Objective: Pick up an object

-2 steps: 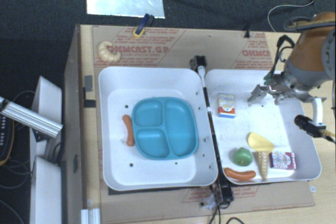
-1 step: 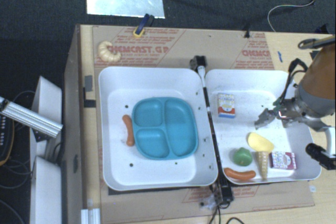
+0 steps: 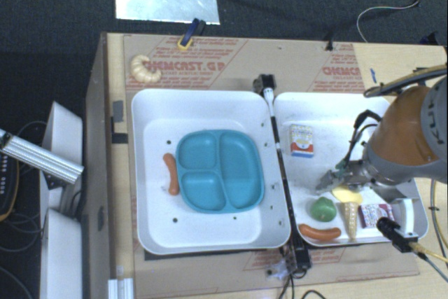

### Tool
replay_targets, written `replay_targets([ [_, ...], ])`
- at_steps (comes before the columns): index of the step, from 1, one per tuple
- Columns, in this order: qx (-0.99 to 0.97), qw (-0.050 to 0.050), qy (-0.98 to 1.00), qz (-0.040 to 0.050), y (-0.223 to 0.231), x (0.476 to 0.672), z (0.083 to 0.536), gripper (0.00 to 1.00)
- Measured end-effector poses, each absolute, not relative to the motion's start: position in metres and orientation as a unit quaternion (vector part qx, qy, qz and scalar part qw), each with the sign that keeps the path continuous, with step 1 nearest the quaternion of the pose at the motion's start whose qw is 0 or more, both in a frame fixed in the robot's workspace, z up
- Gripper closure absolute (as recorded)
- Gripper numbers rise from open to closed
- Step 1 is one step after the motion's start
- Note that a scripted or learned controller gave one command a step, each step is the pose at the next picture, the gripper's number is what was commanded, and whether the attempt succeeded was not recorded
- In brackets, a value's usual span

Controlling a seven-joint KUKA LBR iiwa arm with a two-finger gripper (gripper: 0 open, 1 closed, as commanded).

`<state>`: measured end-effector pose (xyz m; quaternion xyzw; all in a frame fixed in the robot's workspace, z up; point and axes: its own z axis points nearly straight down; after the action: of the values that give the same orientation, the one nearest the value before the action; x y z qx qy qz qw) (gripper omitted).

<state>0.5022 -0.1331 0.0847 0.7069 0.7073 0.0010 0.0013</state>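
The arm is reaching in from the right, its orange band hanging over the right bin (image 3: 294, 105), and the tool (image 3: 341, 181) is sitting low among the cluster of objects near that bin's front edge. Whether the tool is spread or pressed together cannot be told, since the metal parts are small and blurred against the white floor.

The step in hand appears to be the descent onto a target, with nothing yet seen held. The tool is hovering just beside, perhaps touching, a pale yellow piece (image 3: 345, 196), which may be the top of the cream cone-shaped item (image 3: 349, 217) lying below it. A green round object (image 3: 323, 208) is lying just to the left of these, an orange sausage (image 3: 320, 233) is resting near the front wall, and a red-and-white packet (image 3: 375, 213) is lying to the right, partly under the arm. A small white carton (image 3: 302, 140) is standing well apart toward the back of the bin.

The left bin (image 3: 147, 115) is holding a blue divided tray (image 3: 219, 170) with another orange sausage (image 3: 171, 174) beside it on the bin floor.

Judging from the tool's position, the yellow piece is the likeliest candidate. The next move is calling for the tool to settle around a single item without nudging the green object or the cone aside, then to close and lift straight up. The crowding looks to be the main difficulty.
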Motion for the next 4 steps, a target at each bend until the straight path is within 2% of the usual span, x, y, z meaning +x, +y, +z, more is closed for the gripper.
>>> replay_targets([
  [1,0.706,0.002,0.708,0.0012,-0.136,0.506,0.188,0.0],
  [2,0.707,0.002,0.708,0.0012,-0.124,0.499,0.085,0.0],
  [3,0.706,0.003,0.708,0.0015,-0.12,0.488,0.227,0.0],
  [4,0.707,-0.001,0.708,-0.0003,-0.104,0.486,0.152,0.0],
])
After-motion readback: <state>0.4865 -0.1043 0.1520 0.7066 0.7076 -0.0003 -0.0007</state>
